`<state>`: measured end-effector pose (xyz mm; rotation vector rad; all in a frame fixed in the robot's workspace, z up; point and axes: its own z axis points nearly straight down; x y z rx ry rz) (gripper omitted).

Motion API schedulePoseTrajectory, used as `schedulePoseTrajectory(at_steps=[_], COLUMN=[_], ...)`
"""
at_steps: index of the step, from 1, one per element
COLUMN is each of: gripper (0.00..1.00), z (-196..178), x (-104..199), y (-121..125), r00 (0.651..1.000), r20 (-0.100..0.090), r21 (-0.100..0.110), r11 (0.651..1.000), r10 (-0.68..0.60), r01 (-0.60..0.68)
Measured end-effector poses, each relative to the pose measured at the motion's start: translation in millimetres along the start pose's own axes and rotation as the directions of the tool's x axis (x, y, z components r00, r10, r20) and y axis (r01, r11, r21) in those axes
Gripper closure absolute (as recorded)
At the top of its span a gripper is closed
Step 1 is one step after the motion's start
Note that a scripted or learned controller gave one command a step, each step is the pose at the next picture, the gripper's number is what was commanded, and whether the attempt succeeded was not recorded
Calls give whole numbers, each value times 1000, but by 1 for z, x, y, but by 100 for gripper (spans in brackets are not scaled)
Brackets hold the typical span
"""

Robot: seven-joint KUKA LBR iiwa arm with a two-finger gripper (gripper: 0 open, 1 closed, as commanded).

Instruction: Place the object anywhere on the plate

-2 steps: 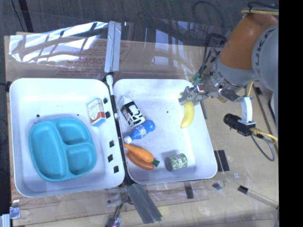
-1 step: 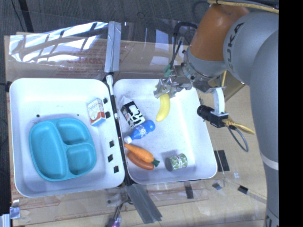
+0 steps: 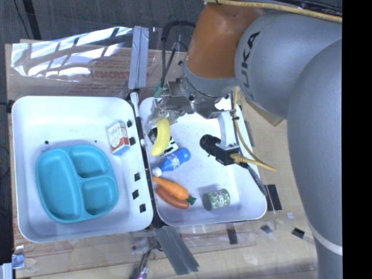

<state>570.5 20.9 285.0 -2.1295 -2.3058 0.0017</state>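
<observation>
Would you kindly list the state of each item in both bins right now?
Turquoise three-compartment plastic plate: flat in left bin, holding nothing.
Small red-and-white carton: beside the plate.
Yellow banana: hanging upright beneath the claw.
Blue bottle: lying.
Orange carrot: lying.
Green can: on its side.

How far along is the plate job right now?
Nothing is done: the plate in the left bin carries nothing. In hand: the gripper is over the right bin, just above the banana. Left: grasp and carry across.
</observation>
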Motion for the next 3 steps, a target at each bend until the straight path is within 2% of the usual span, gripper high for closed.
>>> schedulePoseTrajectory(at_steps=[1,2,3], gripper=[100,100,0], z=[42,110,109], x=[75,115,114], y=[-48,-45,-45], r00=[997,998,997], r20=[2,3,3], r21=[3,5,4], r11=[997,998,997], r10=[80,70,72], r01=[-80,-70,-72])
